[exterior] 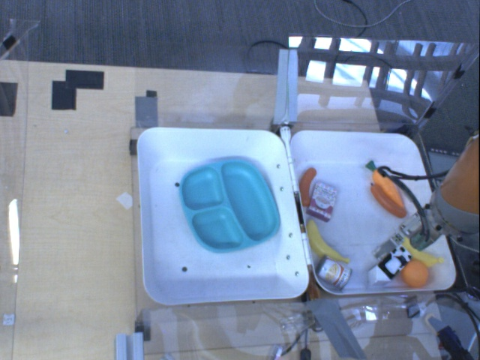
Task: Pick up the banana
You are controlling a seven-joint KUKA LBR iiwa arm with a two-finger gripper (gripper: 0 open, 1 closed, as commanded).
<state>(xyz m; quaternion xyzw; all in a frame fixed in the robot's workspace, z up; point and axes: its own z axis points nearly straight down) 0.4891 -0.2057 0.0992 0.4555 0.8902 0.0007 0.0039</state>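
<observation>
I see the curved yellow banana (325, 243) lying flat in the right white bin (352, 147), hard against the wall it shares with the left bin. Its lower end runs into the small silver tin can (334, 273), and I cannot tell whether the two touch. The skin looks plain yellow, with no marks I can make out.

Just above the banana lies a small purple and white packet (323, 200); its printing is too small for me to read. Beside that packet is an orange-red sausage-shaped piece (307, 184). Well to the banana's right lies an orange toy carrot with a green top (386, 193).

The jaws (403, 243) hang well to the banana's right, over a black and white object (393, 262) and beside an orange round fruit (414, 274). I cannot tell whether they are apart or together. The grey arm is cut off at the frame edge.

The left white bin (161, 201) holds a blue divided plate (227, 204). Both bins sit on the pale wooden desk (67, 223).
</observation>
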